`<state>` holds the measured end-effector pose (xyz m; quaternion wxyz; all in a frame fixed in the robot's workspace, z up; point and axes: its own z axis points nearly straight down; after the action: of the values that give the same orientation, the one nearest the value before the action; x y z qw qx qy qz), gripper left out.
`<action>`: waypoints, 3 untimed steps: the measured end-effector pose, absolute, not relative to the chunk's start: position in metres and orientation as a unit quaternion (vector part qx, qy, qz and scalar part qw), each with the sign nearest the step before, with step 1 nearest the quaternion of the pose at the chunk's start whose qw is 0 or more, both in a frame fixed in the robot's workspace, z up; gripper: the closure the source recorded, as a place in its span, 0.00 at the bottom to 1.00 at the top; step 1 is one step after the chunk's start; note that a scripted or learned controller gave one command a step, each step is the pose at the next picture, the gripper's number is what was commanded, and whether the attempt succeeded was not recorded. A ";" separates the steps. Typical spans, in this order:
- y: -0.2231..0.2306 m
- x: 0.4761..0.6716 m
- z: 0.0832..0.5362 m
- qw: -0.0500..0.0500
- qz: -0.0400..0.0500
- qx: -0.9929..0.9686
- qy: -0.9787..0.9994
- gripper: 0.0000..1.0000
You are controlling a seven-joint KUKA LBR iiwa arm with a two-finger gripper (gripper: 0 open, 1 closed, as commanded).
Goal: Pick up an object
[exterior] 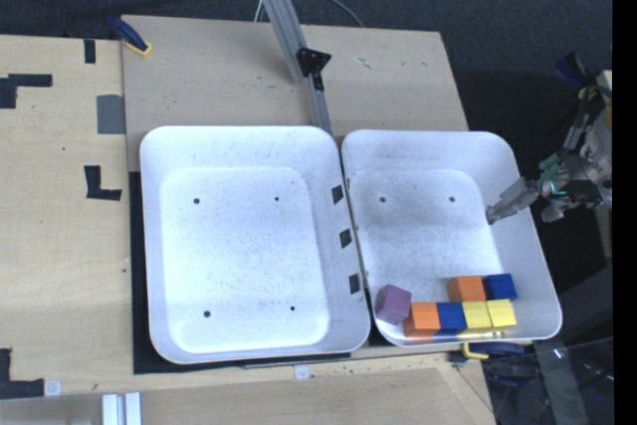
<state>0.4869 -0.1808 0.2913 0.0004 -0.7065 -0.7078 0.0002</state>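
Over the right shallow white bin [518,176], at its right rim: the grey two-finger tool [503,204], slanting down-left, nothing between the fingers (open or shut, cannot tell). Clustered in that bin's near corner: small purple cube [394,302], two orange cubes [425,316], two blue cubes [499,287], two yellow cubes [490,315], touching. Left white bin [149,214] beside it on the pale wooden worktop [60,244].

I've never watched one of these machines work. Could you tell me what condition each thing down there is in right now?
Gripper: over the right bin's right edge, holding nothing visible.
Right bin: upright, blocks clustered in its near corner.
Purple block: tilted, apart from the rest.
Orange, blue and yellow blocks: packed touching, in two rows.
Left bin: upright.
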 end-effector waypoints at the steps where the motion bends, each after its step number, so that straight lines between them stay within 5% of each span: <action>1: -0.156 0.508 0.225 0.003 0.002 -0.706 -0.708 0.00; 3: -0.140 0.527 0.099 0.003 0.002 -0.707 -0.707 0.00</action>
<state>0.5274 -0.1396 0.0988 0.0028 -0.7069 -0.7073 0.0025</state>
